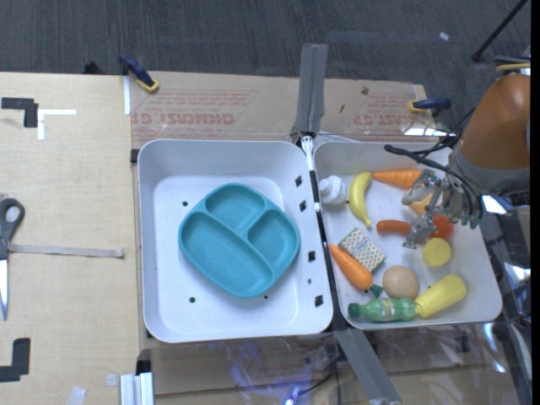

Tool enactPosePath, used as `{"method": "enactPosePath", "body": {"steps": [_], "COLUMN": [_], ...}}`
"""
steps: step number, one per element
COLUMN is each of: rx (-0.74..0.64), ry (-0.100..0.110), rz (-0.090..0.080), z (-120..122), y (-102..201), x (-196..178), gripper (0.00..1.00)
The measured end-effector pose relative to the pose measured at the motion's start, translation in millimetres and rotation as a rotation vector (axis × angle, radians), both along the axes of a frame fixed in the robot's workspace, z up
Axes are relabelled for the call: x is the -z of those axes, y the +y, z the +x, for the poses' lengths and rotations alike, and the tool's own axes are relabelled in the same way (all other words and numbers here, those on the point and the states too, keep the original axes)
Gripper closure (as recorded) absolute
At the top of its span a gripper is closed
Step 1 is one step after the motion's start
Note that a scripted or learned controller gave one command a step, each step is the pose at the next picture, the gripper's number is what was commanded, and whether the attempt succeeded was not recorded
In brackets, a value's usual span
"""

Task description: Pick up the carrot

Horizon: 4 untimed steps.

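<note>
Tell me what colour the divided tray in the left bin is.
The divided tray is teal blue, seen plainly in the camera view.

A robot lab, by the look of it: a plywood bench (pixel 67 226) with taped marks, clamps (pixel 139 72) pinning cardboard (pixel 211 108), two white bins (pixel 156 251), toy food, and grey carpet (pixel 211 15) beyond.

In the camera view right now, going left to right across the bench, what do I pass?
Metal scissors → teal divided plate in the left white bin → yellow toy banana → round tan ball → two-finger gripper.
</note>
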<state>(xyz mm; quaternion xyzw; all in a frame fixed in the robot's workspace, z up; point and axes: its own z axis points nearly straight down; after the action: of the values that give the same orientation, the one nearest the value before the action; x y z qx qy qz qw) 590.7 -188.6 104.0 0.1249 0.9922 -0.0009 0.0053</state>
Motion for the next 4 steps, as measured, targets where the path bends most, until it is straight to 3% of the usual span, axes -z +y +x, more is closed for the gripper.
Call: {"method": "enactPosePath", "body": {"steps": [1,2,3,4], "rx": [-0.002,-0.002,0.543,1.026], "ry": [-0.006,-0.005,-0.003,0.009], "rz": [-0.002,-0.002,0.019,0.023], "z": [2,2,14,50], "y": [0,0,-14,8], "x": [-11,-11,2,3], "gripper": [1.00,0.00,0.00,0.00]}}
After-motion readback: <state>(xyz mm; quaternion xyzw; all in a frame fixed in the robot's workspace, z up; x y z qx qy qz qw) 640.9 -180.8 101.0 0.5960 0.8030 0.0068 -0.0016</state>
